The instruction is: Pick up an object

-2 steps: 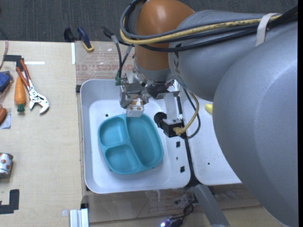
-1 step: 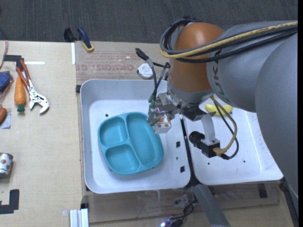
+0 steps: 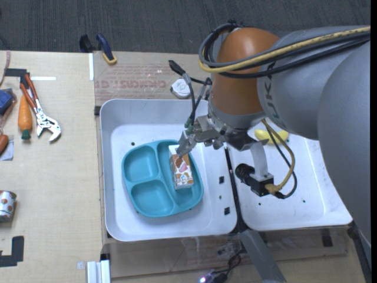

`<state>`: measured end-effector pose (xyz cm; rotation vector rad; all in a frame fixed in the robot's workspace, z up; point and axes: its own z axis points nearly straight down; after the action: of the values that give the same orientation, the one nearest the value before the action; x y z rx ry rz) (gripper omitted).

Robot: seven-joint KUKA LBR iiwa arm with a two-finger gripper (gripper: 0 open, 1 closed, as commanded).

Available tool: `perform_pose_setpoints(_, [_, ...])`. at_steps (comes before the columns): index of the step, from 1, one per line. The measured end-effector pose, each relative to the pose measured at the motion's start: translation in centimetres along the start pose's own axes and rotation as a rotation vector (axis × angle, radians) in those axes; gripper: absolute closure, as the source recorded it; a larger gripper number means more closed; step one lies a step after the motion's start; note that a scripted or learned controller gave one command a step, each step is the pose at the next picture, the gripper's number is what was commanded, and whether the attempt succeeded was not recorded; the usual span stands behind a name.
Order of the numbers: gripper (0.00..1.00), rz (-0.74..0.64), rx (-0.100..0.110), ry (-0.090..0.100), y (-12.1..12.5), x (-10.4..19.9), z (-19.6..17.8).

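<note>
- Near edge of bench: small metal can at far left, cut off by the frame edge.
- Left bin: holds a teal divided tray, three compartments, sitting left of bin centre.
- Small carton, brown/white print with red patches, lies in the tray's right-hand compartment, long axis running near-far, slightly tilted.
- Gripper sits right over the carton's far end, fingers pointing down and left. Tips appear to touch or straddle the top of the carton; can't tell the jaw state, and can't confirm the carton is between the fingers.
- Right bin: mostly covered by the grey arm. A black fitting with a yellow cable hangs from the wrist over it; something yellow pokes out under the arm, too hidden to identify.
- Orange wrist band is above the divider between the bins.
- Further left on the bench: pliers with orange handles beside an orange-handled tool.
- Far: white round item just beyond the left bin's far rim; blue clamp at the bench's far edge.
</note>
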<state>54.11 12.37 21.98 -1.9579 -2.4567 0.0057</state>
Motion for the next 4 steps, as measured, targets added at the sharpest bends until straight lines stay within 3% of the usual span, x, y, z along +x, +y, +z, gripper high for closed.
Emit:
perform_pose_setpoints(1, [0.00,0.200,-0.001,0.000,9.8,-2.6,7.5])
perform_pose_setpoints(2, [0.00,0.177,-0.004,0.000,12.0,-0.7,12.7])
perform_pose_setpoints(3, [0.00,0.164,-0.004,0.001,13.8,7.2,12.6])
perform_pose_setpoints(4, [0.00,0.113,-0.002,0.000,10.1,5.6,6.4])
